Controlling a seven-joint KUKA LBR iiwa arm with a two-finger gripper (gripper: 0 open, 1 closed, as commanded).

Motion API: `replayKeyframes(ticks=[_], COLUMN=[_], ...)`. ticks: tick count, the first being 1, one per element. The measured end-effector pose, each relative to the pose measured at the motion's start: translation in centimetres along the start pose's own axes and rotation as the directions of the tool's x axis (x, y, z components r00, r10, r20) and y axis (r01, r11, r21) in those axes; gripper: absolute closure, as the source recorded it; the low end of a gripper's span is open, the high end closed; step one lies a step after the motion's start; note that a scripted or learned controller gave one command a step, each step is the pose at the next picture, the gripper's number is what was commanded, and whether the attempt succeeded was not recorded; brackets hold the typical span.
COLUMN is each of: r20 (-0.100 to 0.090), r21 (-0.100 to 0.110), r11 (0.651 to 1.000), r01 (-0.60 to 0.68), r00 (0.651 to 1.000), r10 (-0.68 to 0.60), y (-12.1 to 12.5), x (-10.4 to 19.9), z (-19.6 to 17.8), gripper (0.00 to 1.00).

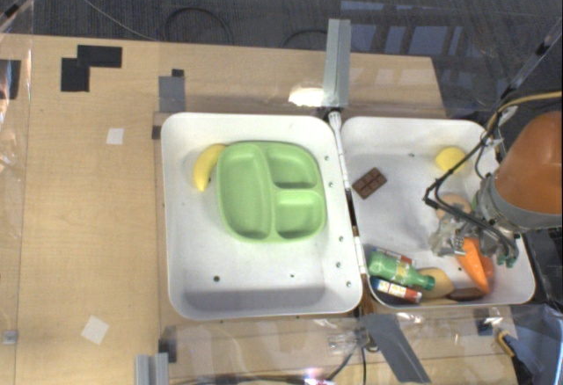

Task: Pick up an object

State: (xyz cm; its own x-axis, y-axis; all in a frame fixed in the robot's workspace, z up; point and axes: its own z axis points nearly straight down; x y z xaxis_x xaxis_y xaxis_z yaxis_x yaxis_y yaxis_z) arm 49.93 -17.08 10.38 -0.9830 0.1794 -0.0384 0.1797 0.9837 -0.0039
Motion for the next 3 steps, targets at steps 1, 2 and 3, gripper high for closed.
replayKeyframes(ticks=[1,2,3], r20=[-0.025,-0.034,-0.023], r21=[-0.002,-0.011,-0.019], r11=[0.989,0.984,0.844], r01=[-0.146,0.178,0.536], r00=[0.989,0.983,0.844], r10=[0.146,-0.179,-0.536], y=[5.1,1.6,-1.9], x=[-6.6,1.3,-3.6], z=[-9.7,-3.6,-4.5], gripper=[1.00,1.00,1.00])
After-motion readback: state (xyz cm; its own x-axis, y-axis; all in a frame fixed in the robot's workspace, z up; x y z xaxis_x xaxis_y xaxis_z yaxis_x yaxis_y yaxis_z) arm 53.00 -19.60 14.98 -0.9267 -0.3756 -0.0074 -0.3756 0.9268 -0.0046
